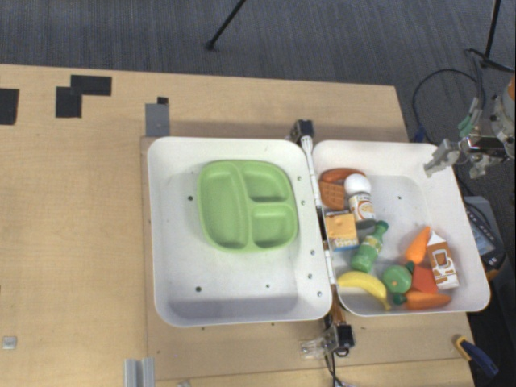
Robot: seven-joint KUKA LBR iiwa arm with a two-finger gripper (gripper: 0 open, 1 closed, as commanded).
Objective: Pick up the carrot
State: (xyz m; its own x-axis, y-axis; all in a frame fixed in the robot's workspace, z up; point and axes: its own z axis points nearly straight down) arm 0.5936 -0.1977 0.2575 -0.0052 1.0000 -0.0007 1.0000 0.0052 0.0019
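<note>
Carrot not yet picked: small orange tapered carrot lies near right white bin's right wall (among toys). Gripper seen at bin's far-right corner; finger state cannot be told.

Grey metal tool, pale wrist hardware behind.

Two bins sitting side by side. Left bin holding a divided plate. Right bin holding clutter: carrot lying right of the bottle, banana at the near edge, carton just right of the carrot. Gripper hanging over the far-right rim.
</note>
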